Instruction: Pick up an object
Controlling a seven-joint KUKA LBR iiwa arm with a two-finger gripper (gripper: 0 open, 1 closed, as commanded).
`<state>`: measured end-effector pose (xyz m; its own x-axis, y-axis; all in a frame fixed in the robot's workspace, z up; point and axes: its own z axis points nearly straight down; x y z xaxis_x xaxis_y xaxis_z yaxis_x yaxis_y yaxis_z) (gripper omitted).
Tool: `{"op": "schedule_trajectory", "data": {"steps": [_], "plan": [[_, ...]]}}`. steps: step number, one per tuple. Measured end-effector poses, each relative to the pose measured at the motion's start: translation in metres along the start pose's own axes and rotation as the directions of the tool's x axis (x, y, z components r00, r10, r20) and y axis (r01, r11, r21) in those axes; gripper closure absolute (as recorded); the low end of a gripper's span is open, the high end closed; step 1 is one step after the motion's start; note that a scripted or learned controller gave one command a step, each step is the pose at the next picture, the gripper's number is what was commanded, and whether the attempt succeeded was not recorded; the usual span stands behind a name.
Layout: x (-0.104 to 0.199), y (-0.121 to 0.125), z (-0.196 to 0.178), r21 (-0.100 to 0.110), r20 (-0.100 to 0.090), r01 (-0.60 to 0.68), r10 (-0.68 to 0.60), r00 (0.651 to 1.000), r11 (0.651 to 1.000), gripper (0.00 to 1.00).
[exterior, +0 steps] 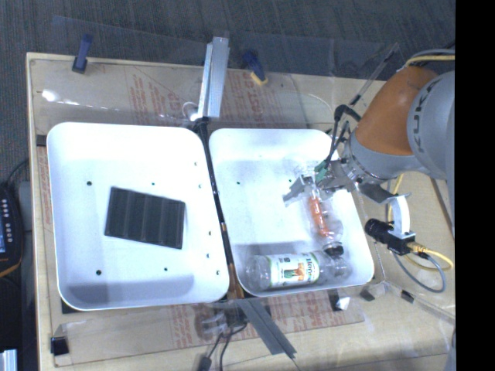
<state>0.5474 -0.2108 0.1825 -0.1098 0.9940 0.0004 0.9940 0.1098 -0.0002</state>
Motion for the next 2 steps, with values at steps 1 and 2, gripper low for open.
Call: {"op": "schedule_trajectory", "data": {"steps": [1,2], "plan": [[0.0,0.001,-0.01,-0.001,0.001,0.003,-0.003,1.0,1.0,1.0],[0.046,-0.032,0.019,0.005,-0.001,-0.162,0.162,0.987,0.987,1.0]]}}
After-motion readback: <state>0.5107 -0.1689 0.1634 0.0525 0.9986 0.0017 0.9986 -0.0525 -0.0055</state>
